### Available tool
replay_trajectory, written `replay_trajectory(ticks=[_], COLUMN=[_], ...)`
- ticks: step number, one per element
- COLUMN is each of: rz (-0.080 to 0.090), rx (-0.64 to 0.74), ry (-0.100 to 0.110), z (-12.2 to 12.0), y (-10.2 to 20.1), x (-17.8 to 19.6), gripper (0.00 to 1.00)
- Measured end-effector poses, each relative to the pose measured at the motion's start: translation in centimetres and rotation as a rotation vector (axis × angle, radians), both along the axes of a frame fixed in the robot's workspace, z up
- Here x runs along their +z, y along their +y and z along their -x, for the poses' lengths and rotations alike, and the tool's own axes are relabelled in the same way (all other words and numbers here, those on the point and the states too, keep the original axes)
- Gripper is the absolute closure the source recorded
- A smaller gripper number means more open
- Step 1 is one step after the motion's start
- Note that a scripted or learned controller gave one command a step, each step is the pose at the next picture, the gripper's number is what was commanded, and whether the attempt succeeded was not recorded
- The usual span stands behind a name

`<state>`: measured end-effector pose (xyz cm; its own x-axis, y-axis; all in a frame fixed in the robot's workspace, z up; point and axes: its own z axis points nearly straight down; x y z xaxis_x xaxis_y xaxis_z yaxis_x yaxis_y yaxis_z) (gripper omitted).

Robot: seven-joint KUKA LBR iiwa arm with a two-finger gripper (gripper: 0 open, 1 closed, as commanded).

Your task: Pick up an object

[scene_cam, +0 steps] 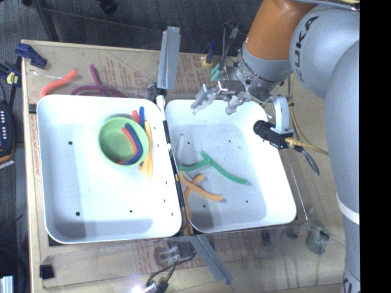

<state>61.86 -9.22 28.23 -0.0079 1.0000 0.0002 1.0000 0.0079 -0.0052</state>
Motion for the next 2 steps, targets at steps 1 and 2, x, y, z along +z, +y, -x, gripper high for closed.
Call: replay_trajectory(ticks=[1,2], rz=[0.001,0.002], rx=[-0.021,0.072], ry=[0.001,-0.010], z=[3.6,7.4], y=[-6.1,-5.5], x=[-12.7,-18.7], gripper=[0.00,0.00])
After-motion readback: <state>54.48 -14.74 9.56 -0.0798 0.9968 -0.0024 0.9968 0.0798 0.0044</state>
